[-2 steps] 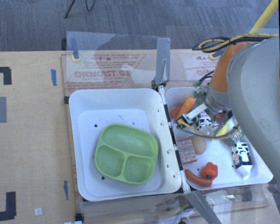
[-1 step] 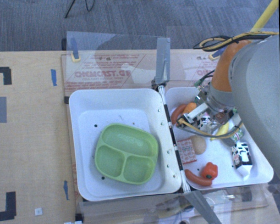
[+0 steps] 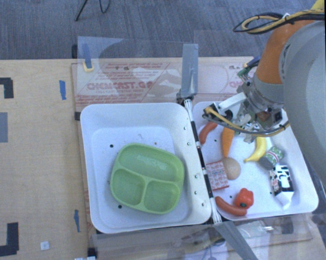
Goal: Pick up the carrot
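**Over the right bin, toys crowd the carrot**

Beside the bin's left wall lies the carrot [image 3: 227, 141], just under the gripper [image 3: 247, 120]. I cannot tell if it is open or closed. 1 banana [image 3: 257, 150] and 1 egg [image 3: 232, 167] sit close, so it might grab those instead.

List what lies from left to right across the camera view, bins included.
Left bin holding the green plate → right bin, with red hot dog, carrot, banana, black-and-white carton.
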`<state>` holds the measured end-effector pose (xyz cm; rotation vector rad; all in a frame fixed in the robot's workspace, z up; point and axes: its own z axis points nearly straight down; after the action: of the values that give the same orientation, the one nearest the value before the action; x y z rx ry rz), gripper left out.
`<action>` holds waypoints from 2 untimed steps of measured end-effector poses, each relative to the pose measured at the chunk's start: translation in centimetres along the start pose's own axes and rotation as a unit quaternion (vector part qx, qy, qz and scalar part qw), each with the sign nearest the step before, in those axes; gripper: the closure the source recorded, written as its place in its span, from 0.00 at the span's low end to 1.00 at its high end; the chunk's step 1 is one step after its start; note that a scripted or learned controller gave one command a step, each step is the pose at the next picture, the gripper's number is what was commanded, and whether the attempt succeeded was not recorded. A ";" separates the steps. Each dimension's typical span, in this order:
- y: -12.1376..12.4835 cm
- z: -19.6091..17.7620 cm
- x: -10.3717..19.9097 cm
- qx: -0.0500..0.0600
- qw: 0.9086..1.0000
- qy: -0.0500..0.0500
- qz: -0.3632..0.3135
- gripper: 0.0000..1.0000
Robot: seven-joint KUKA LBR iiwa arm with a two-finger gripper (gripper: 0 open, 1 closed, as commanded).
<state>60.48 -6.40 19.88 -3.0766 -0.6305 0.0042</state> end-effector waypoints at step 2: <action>4.7 11.3 2.3 0.000 0.995 0.001 -0.104 0.00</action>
<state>64.46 -9.83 8.55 -2.9947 -0.9464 0.0010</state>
